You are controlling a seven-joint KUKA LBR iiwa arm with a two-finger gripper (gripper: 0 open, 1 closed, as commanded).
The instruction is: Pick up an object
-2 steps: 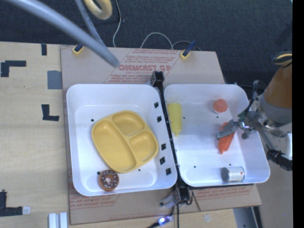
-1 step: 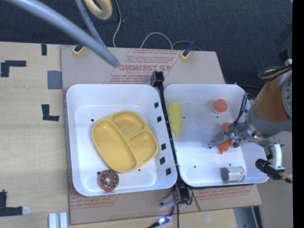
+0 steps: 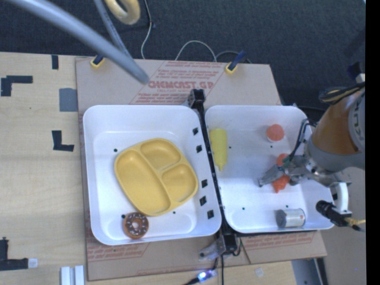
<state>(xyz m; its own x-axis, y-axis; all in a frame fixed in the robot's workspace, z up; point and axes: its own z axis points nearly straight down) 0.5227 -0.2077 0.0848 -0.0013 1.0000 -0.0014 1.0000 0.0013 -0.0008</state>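
Pincer low in the right bin, at an orange piece

An orange piece (image 3: 280, 184) lies on the floor of the right bin (image 3: 249, 218), right at the tips of the pincer (image 3: 278, 176); whether the fingers are apart or clamped on it I cannot tell. Nearby lie a round orange-red object (image 3: 275, 132), a yellow corn cob (image 3: 218, 147) and a silver can (image 3: 290, 218). The left bin (image 3: 95, 159) holds a yellow divided plate (image 3: 155, 175) and a doughnut (image 3: 135, 225).

The arm (image 3: 347, 138) is grey with an orange band (image 3: 333, 123) above the wrist. A dark cable (image 3: 303, 136) runs alongside the metal gripper (image 3: 279, 177).
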